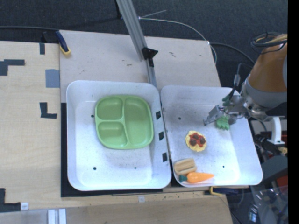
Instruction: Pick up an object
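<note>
An object to pick up could be any of the small things in the right bin (243,169), where the gripper (216,117) now hangs low over the upper middle of the floor. Largest in sight is the left bin (79,171), well away to the gripper's left, and in it lies a green divided plate (124,122) with three compartments, flat on the bin floor. The grey arm (267,78) with its orange band reaches in from the right, and the gripper at its end points left and downward. Just beside the gripper on its right, touching or nearly touching the metal, sits a small green leafy piece (223,123) — whether the fingers are apart, together or closed on that piece cannot be told from this angle. Below the gripper and slightly to its left, near but apart from it, lies a small round yellow tart with red and dark topping (196,140). Farther below, in the bin's lower left corner, a tan bread roll (184,165) lies just above an orange carrot (200,177) — the two are touching or nearly so. A slanted metal pole (133,22) rises from the bench well above and left of the gripper.
</note>
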Tool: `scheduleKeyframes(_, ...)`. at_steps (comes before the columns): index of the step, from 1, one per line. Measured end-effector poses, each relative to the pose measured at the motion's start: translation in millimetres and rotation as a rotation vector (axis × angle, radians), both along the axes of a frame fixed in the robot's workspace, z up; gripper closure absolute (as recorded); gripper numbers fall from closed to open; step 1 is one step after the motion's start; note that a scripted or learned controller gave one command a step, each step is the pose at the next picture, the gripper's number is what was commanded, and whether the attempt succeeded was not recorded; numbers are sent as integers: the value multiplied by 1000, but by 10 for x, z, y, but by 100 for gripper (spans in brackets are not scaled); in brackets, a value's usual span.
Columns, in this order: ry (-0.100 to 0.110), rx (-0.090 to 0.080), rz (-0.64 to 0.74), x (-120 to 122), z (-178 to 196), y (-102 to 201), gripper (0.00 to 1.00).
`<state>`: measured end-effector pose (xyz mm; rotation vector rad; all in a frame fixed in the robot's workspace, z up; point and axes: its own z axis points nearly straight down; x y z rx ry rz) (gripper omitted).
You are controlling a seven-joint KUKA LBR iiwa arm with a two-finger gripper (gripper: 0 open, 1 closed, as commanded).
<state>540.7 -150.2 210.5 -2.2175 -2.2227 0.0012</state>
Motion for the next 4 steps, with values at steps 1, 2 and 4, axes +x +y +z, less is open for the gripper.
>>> scheduleKeyframes(1, 0, 0, 0, 0, 1, -1, 0)
scheduleKeyframes(2, 4, -1, -1, -33, -436, 7, 0)
scheduleKeyframes(4, -2, -1, -1, -123, -1202, 78, 0)
